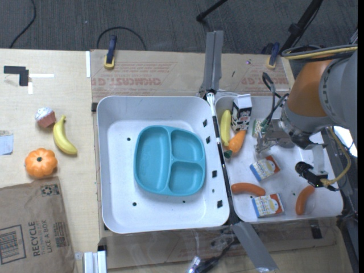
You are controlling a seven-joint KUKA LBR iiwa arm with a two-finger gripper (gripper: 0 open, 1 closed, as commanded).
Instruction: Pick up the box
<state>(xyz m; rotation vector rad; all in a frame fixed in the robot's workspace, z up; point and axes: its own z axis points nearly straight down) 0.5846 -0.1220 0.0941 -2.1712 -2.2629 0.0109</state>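
Note:
The right bin (333, 209) holds three box-like things. A small red and white box (265, 168) lies near its middle. A second flat box (267, 205) with a blue and orange print lies at the front. A black and white carton (243, 111) stands at the back left. My gripper (261, 142) hangs just above and behind the small red and white box, pointing down into the bin, with nothing seen in its grasp. The grey arm with its orange band (307, 87) covers the bin's back right part.
Also in the right bin are a banana (225, 127), a carrot (236, 142) and two sausages (248, 189) (304, 199). The left bin (114, 152) holds a blue divided plate (169, 160). On the bench at far left lie a banana, a pumpkin and a cupcake.

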